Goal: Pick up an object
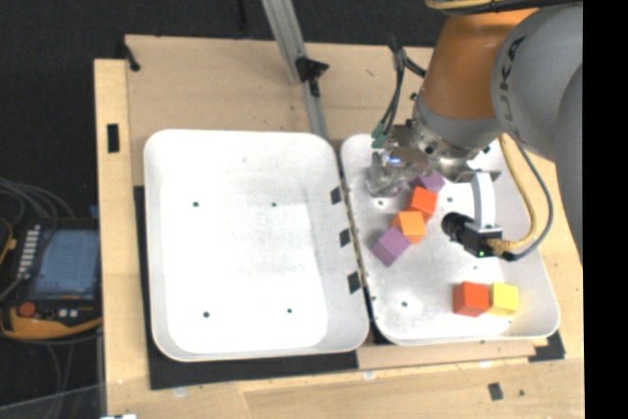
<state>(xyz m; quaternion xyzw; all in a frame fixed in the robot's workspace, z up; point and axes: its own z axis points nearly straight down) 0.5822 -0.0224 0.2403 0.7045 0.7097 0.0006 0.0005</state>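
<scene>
My fingers [385, 170] hover low just left of the blocks [417, 211] in the right bin [432, 334]; I cannot tell their spread. Closing off-centre might nudge the tightly clustered blocks apart.

6 small blocks [411, 225], purple, orange, red and yellow, lie in the right bin [432, 329].

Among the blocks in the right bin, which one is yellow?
The yellow block near the bin's front right corner, touching a red-orange block on its left. The other blocks are orange or purple.
</scene>
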